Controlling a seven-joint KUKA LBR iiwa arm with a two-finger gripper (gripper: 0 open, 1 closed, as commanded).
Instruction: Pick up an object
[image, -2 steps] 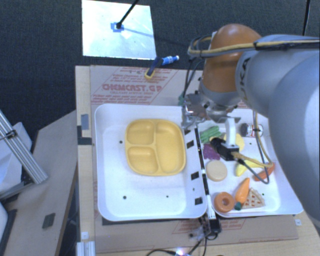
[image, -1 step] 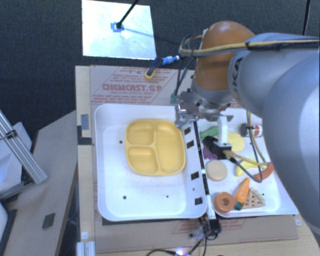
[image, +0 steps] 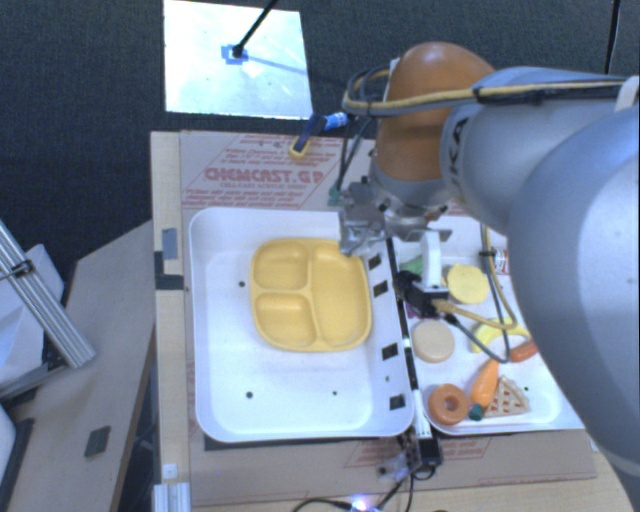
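Bright even light, soft focus, faint shadows.

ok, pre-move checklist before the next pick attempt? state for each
1. Gripper over a target: ok, it sits at the upper right corner of the yellow divided plate in the left bin.
2. Finger state: cannot tell.
3. Anything held: cannot tell.
4. Plate lying flat: ok.
5. Right bin items apart from the gripper: ok; donut, carrot and round cracker lie across the divider.
6. Cables clear of toys: not ok, they trail over the right bin.
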